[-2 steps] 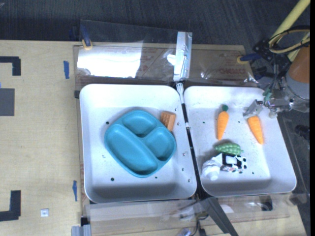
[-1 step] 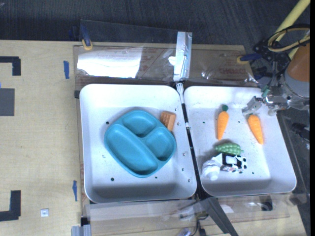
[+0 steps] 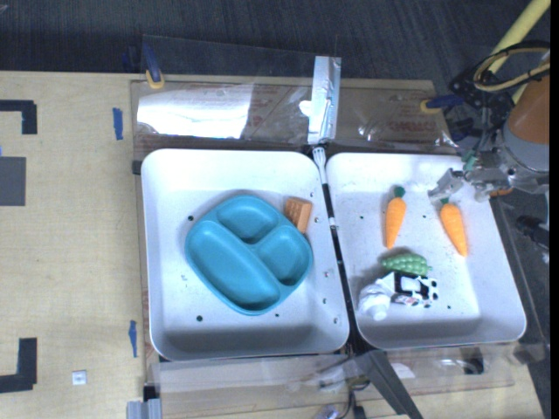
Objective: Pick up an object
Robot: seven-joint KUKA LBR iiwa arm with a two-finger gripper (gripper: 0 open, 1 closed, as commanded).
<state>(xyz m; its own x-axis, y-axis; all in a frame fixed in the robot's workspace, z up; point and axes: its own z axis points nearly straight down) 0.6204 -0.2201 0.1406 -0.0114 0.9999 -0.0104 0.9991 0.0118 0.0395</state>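
Note:
The right bin (image 3: 498, 321) holds two toy carrots: one (image 3: 395, 217) left of centre, and a second (image 3: 454, 225) near the right wall, lying at a slant. Below them lie a green pea pod (image 3: 404, 263) and a black-and-white toy (image 3: 410, 291) with a white end (image 3: 374, 302). My gripper (image 3: 463, 182) hangs at the bin's upper right, just above the leafy top of the right carrot. Nothing is visibly held in it.
The left bin (image 3: 166, 321) carries a blue divided plate (image 3: 249, 251) with a small tan block (image 3: 298, 212) at its upper right rim. A clear plastic sheet (image 3: 262, 107) lies behind both bins. Yellow cables (image 3: 507, 55) and the arm's orange band (image 3: 533, 116) crowd the right.

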